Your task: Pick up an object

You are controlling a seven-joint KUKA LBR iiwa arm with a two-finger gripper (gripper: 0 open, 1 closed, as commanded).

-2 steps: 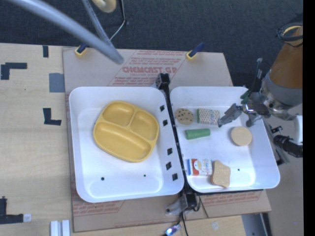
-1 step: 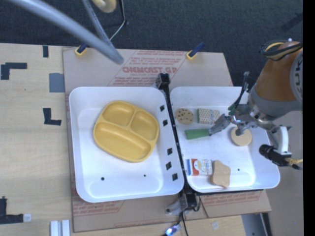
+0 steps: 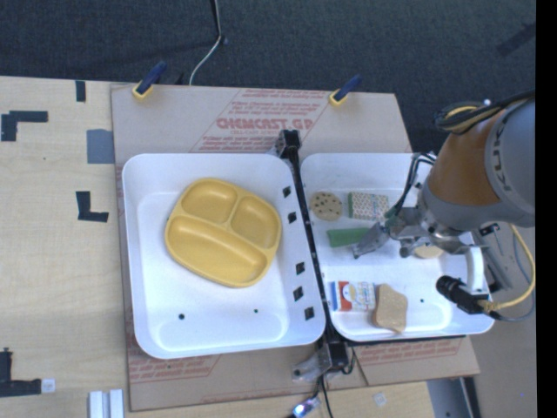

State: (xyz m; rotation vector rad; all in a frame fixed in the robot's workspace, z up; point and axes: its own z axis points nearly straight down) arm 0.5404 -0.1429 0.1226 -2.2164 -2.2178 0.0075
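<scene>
1. Rig: arm (image 3: 474, 177) reaches in from the right over the right bin (image 3: 435, 325). Orange band sits above the wrist.
2. Gripper (image 3: 383, 238) is low in the middle of the right bin. Its dark tip points left and lies at the right end of the green block (image 3: 346, 235).
3. Hand state: cannot tell whether it is spread or closed; the wrist body covers most of it. Nothing is seen clamped in it.
4. Candidate objs, right bin: round cookie (image 3: 326, 204) far-left; pale speckled packet (image 3: 368, 205) just right of it; green block near centre-left; red-and-white carton (image 3: 352, 296) near-left, touching the tan bread slice (image 3: 392, 308) on its right; small pale item (image 3: 427, 251) just right of the wrist, partly hidden.
5. Left bin (image 3: 148, 320) holds the yellow divided tray (image 3: 224, 231), well apart from the gripper.
6. Step in hand (judgement): approach/descent on the green block. No grasp confirmed, no lift.
7. Next move calls for (judgement): centre tip over the block, close across its short width, then lift straight up. Keep clear of the packet just beyond it.
8. Risk (judgement): contact at the block's end only may push it left toward the divider, not grip it.
</scene>
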